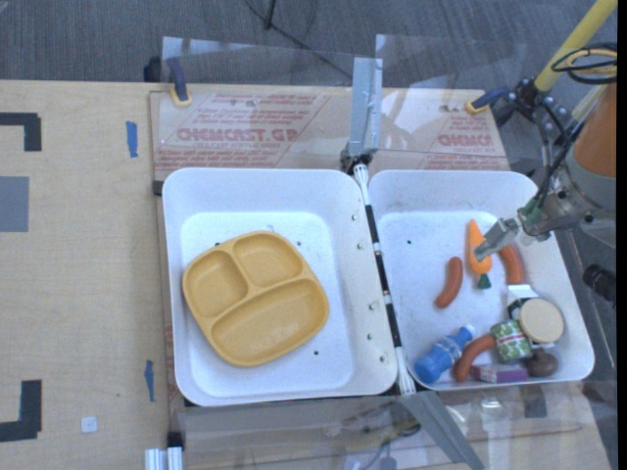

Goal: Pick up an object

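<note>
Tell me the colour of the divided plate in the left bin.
The divided plate is yellow-orange, plain with no pattern, seen clearly in the camera view.

A pale wooden table [69, 292] with blue tape marks [131, 138] sits on grey carpet floor [118, 18]; black cables [269, 3] trail above.

Illumination is bright, even and diffuse from overhead. Shadows are faint. The clear acrylic panels [265, 116] left of and beyond the hand [495, 241] show pale glare streaks. Focus is moderately soft throughout; fine detail is grainy.
</note>
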`<state>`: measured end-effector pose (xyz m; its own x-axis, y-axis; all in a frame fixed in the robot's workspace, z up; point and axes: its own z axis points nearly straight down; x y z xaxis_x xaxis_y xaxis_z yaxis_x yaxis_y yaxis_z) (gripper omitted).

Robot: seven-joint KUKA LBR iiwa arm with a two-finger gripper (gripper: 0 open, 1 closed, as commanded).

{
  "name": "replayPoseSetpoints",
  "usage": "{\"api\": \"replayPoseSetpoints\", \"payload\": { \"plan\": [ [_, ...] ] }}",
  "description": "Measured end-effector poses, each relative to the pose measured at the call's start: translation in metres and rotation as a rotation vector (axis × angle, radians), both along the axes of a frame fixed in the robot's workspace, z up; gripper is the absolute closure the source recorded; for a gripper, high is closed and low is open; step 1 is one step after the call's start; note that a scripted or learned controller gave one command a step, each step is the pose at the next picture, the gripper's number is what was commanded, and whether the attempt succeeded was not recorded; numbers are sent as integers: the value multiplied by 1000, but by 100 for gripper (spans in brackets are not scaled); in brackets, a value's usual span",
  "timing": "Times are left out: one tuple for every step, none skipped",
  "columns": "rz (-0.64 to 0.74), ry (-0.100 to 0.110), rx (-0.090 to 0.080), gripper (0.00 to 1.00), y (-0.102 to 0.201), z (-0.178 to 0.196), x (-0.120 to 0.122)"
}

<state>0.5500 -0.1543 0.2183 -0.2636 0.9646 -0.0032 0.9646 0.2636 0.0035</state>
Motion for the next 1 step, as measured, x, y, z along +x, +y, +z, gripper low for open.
{"api": "replayPoseSetpoints", "payload": {
  "plan": [
    [-66, 2, 1, 0, -9, -123, 46]
  ]
}}
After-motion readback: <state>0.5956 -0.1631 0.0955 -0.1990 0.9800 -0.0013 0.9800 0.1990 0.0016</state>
